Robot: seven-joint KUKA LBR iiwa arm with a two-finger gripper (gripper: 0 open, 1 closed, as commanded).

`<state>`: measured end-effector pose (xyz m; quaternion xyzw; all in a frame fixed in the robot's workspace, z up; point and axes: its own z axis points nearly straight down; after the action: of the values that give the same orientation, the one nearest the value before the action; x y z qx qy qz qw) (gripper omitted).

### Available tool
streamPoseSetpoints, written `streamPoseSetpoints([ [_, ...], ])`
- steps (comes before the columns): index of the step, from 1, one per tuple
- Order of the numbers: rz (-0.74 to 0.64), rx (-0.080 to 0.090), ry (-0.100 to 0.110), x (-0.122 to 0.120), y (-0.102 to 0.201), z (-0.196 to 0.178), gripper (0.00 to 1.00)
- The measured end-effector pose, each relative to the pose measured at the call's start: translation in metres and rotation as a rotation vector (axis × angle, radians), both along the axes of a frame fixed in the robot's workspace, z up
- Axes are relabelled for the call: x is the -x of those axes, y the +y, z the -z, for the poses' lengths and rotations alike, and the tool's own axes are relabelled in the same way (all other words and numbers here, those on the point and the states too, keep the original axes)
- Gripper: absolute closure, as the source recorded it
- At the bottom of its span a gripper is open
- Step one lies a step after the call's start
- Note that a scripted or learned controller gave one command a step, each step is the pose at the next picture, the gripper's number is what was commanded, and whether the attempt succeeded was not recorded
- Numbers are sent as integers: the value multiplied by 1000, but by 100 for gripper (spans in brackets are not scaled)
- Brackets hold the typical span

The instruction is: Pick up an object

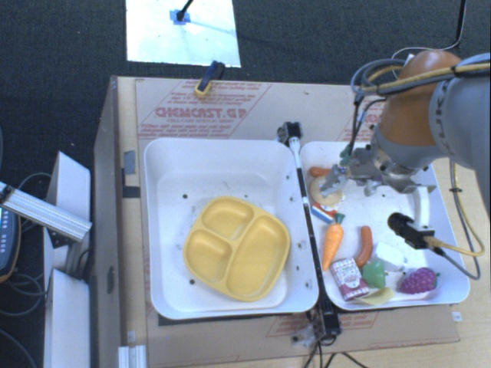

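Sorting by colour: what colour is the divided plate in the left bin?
Yellow plate, camera view.

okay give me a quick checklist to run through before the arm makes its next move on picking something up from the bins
1. Gripper over the right bin, which holds the objects: ok.
2. Object under the gripper: a round pale item lies just below it: ok.
3. Object held between the fingers: cannot tell.
4. Other candidates lying apart: carrot and sausage lie apart from each other: ok.
5. Crowding at the near edge: carton, green item and grapes sit close together: not ok for a clean grasp.
6. Yellow tray sits alone in the left bin, out of the way: ok.
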<state>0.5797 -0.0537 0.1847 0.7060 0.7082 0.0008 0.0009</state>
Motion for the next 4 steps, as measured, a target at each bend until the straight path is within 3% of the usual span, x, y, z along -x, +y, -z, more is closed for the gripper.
streamPoseSetpoints([
  [1,2,1,1,39,-52,101,0],
  [2,1,0,-2,38,-52,90,100],
  [3,-1,-1,-2,-18,9,-49,100],
  [4,-2,0,0,-36,49,-60,100],
])
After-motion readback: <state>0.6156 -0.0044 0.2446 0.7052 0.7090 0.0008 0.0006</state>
